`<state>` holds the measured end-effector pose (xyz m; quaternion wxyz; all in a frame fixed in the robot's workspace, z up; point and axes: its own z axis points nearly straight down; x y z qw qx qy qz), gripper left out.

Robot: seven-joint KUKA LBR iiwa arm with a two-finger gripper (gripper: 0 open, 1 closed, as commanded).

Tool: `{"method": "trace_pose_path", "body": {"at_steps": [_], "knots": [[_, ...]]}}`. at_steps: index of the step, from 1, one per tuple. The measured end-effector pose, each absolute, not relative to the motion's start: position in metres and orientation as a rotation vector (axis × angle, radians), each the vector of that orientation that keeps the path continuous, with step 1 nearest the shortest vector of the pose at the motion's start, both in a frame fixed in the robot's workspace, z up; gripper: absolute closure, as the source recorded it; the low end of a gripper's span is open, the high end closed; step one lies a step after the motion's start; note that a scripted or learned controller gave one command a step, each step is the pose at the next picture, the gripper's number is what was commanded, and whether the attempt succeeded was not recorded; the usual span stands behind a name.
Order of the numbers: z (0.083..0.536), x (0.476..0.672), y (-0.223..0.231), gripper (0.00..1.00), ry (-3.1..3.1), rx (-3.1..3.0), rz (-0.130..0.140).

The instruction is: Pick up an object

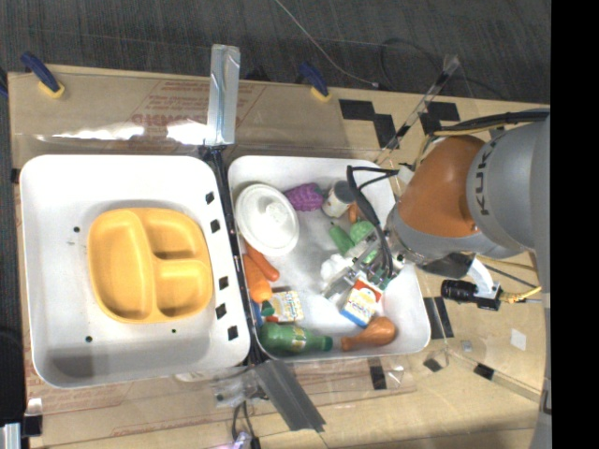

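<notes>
1. The left bin (56,251) bears a yellow divided tray (150,262) lying flat in its middle; nothing there is in play, so the work belongs to the other side.
2. The right bin (309,168) is crowded: a white round lid (267,218) near its left wall, a purple piece (304,195) just beside that, an orange carrot-like piece (260,271) and a small printed packet (286,305) below, a green bottle (292,340) along the near wall.
3. Further right lie a green piece (343,237), a small red, white and blue carton (360,304) and a brown-orange piece (370,333); the carton looks the likeliest thing to pick, being just under the tool.
4. The gripper (360,274) hangs low over that cluster, close above the carton; whether its fingers are apart or together I cannot tell, since clutter and cabling blur them.
5. To do the grasp well, I judge it should centre over one item alone, descend straight, close on the carton's narrow sides, and lift slowly; neighbours touching it may drag along or wedge the closure.
</notes>
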<state>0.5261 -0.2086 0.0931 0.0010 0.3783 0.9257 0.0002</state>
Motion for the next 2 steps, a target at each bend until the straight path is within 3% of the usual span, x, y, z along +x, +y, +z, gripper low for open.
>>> {"method": "trace_pose_path", "body": {"at_steps": [2], "knots": [[0.0930,0.5261,-0.2086,0.00,2.907,1.188,0.001]]}}
